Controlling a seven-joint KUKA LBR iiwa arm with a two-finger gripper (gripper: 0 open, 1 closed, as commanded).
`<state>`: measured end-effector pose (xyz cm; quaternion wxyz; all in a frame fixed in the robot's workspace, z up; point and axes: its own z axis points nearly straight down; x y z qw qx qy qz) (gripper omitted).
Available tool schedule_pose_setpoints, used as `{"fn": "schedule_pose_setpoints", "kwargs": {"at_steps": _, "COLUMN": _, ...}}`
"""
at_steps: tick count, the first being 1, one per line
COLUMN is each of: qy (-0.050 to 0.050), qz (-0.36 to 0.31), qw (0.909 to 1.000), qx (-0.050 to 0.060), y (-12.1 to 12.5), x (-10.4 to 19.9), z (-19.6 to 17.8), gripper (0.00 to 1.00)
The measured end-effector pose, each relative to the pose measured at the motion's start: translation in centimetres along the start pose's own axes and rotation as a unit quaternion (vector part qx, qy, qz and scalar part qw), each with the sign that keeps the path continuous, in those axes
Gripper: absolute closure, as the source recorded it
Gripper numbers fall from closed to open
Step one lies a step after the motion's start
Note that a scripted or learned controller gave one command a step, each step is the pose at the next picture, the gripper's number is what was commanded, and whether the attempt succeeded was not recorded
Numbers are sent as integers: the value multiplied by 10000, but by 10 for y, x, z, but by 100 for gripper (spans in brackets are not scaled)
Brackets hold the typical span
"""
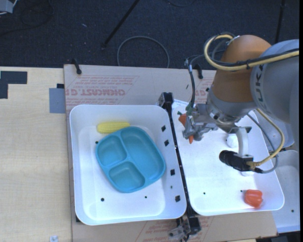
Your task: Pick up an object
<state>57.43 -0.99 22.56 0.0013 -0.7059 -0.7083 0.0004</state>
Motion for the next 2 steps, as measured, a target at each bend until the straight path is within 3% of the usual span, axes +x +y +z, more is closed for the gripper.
{"fn": "schedule_pose_setpoints", "kwargs": {"at_steps": 2, "qy": 0, "qz": -7, "qw": 10000, "qx": 7, "y": -3, "x": 110, "z": -3, "gripper": 100}}
